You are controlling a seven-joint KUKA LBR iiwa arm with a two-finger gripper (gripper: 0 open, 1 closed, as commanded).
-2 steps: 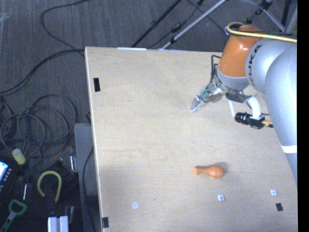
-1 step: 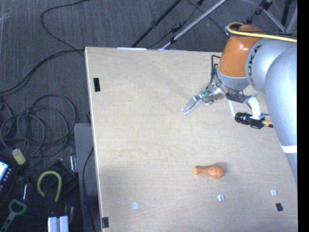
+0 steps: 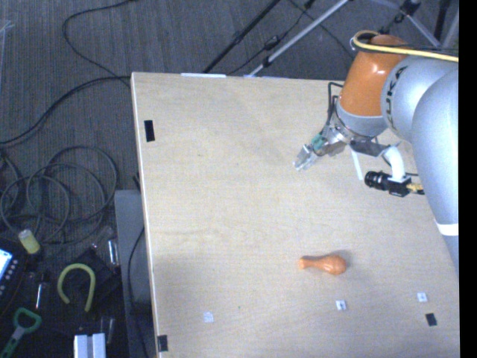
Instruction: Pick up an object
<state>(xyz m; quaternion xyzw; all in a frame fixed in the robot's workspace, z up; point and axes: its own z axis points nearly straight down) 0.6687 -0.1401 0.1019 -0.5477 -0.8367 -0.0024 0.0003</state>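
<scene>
An orange, pear-shaped object (image 3: 325,264) lies on its side on the light wooden bench top (image 3: 223,200), in the near right part. My gripper (image 3: 304,159) hangs over the bench's far right area, pointing down and to the left, well beyond the orange object and apart from it. I see nothing held at its tip. The grey arm with its orange band (image 3: 369,80) comes in from the right.
Small black and white markers (image 3: 340,304) sit on the bench near its front right, and a black one (image 3: 149,130) lies near the left edge. Cables and tools (image 3: 74,282) are on the floor to the left. A tripod (image 3: 328,10) stands behind the bench.
</scene>
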